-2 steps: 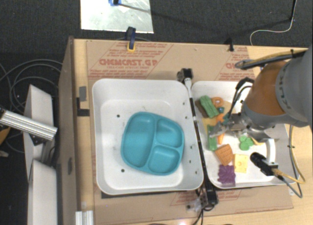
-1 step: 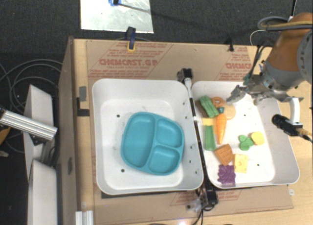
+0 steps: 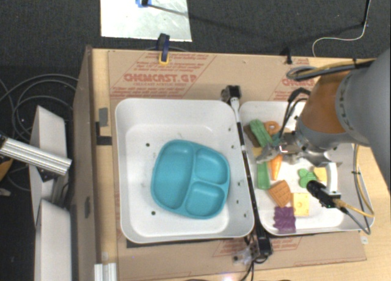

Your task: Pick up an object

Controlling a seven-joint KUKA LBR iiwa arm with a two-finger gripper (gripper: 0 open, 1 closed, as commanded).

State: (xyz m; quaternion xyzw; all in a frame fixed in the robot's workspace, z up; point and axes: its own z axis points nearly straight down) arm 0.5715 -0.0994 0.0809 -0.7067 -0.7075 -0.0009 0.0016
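Note:
The right bin (image 3: 348, 225) holds several toy food pieces. My gripper (image 3: 273, 153) is low over its left half, reaching in from the right. Directly beneath it lies an orange wedge (image 3: 276, 165), with a green stick (image 3: 263, 176) to that wedge's left. A green ridged piece (image 3: 257, 132) and an orange ring (image 3: 272, 128) lie just behind the gripper. Toward the front are a brown cracker (image 3: 280, 193), a yellow block (image 3: 301, 203) and a purple piece (image 3: 284, 218). Nothing is visibly held.
The left bin (image 3: 137, 127) holds a blue divided plate (image 3: 189, 179). A black-edged divider (image 3: 242, 151) runs between the bins. A small green piece (image 3: 305, 178) and a yellow piece (image 3: 321, 173) lie under the wrist. The arm's grey body (image 3: 360, 102) covers the right bin's back right.

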